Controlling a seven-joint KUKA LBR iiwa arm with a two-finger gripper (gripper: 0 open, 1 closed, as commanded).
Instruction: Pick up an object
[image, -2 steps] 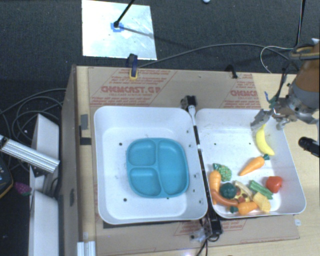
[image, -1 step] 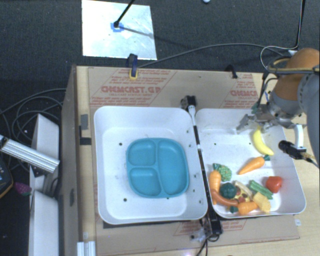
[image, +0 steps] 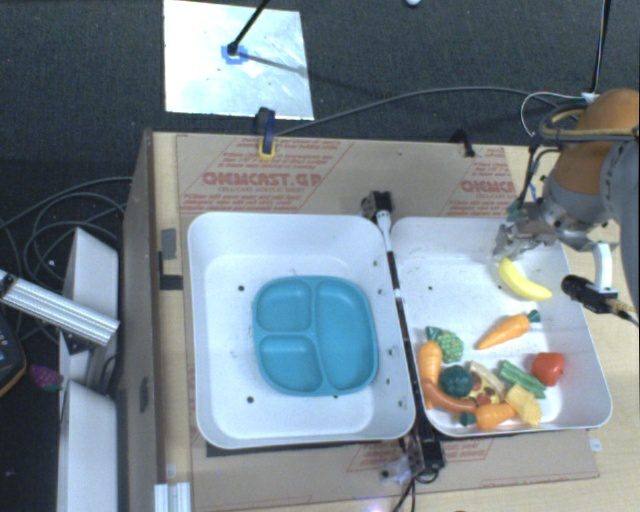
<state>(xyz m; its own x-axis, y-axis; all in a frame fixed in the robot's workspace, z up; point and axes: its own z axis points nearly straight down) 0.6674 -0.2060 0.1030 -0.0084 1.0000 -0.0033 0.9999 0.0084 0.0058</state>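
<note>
Yellow banana (image: 523, 281) just below tool (image: 512, 245), carrot (image: 506, 331) near

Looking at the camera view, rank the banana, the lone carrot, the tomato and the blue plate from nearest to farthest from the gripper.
1. Banana, just below the gripper, right bin.
2. Lone carrot, mid right bin.
3. Tomato, lower right of that bin.
4. Blue plate, left bin.

Two white bins (image: 215, 300) sit side by side. One blue plate (image: 314, 334), one banana (image: 523, 281), one tomato (image: 548, 367), two carrots (image: 510, 329).
</note>
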